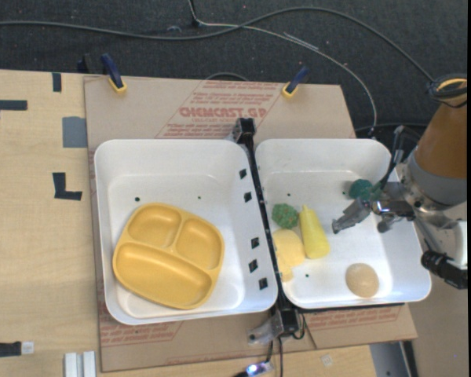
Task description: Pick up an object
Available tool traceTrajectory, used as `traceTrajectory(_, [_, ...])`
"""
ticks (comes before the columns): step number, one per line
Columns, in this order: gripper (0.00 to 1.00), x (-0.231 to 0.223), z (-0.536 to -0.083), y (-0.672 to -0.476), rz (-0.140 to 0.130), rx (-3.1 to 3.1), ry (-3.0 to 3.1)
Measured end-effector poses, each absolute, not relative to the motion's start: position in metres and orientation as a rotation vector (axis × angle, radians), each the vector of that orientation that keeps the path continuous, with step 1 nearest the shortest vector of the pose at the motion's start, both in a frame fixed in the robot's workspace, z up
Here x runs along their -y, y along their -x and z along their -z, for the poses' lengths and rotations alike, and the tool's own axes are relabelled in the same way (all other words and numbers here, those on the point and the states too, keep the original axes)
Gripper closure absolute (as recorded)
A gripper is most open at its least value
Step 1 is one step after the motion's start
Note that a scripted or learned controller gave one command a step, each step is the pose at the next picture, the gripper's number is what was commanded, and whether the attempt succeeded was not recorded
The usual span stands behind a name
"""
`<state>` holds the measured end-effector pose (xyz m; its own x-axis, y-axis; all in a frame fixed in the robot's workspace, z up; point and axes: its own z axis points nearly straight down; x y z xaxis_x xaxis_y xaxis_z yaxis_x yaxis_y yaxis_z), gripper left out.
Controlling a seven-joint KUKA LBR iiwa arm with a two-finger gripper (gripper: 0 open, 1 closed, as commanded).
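The right bin (330,157) holds a green bumpy piece (284,214), a yellow corn-like piece (314,232), a pale yellow lump (287,250), a tan round ball (362,280) and a teal object (361,188). My gripper (368,218) hangs over the right part of this bin, just below the teal object and right of the yellow piece. Its two dark fingers (346,217) stand spread apart, open, with only white bin floor between them. The tan ball lies below the gripper, apart from it.
A yellow divided plate (169,255) lies in the left bin (173,157). A black divider (253,203) runs between the bins. Two blue-and-yellow clamps (113,72) hold the cardboard at the back. Cables cross the dark floor behind.
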<state>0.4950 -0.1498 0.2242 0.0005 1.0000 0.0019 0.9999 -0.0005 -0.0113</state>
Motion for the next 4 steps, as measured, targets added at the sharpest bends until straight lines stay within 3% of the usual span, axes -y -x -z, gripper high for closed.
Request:
traceTrajectory(2, [0.0, 0.155, -0.092, -0.499, -0.01, 2.212, 2.213])
traceTrajectory(3, [1.0, 0.155, -0.101, -0.5, -0.011, 2.212, 2.211])
traceTrajectory(4, [1.0, 0.155, -0.161, -0.5, -0.001, 2.222, 2.22])
